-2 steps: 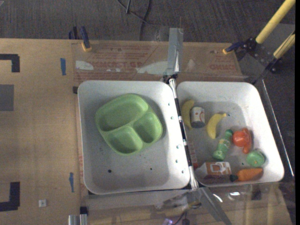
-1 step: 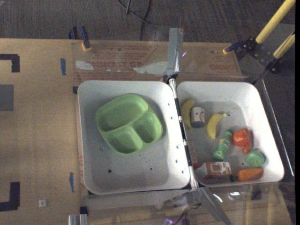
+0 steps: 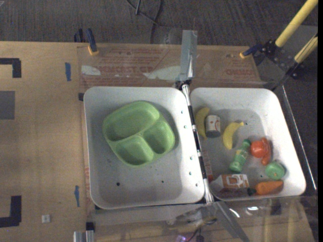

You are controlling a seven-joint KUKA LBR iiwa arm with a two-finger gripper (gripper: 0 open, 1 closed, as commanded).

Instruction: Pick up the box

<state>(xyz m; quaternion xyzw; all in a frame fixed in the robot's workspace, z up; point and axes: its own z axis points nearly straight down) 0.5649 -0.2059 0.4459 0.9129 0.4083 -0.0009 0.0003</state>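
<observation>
The box is a small orange and white carton lying flat near the front edge of the right bin. It rests between the bin's front left corner and an orange carrot, which touches or nearly touches its right end. A green bottle lies just behind the box.
Also in the right bin are two yellow bananas, a small can, a red-orange toy and a green round toy. The left bin holds a green divided plate. Yellow poles stand at the back right.
</observation>
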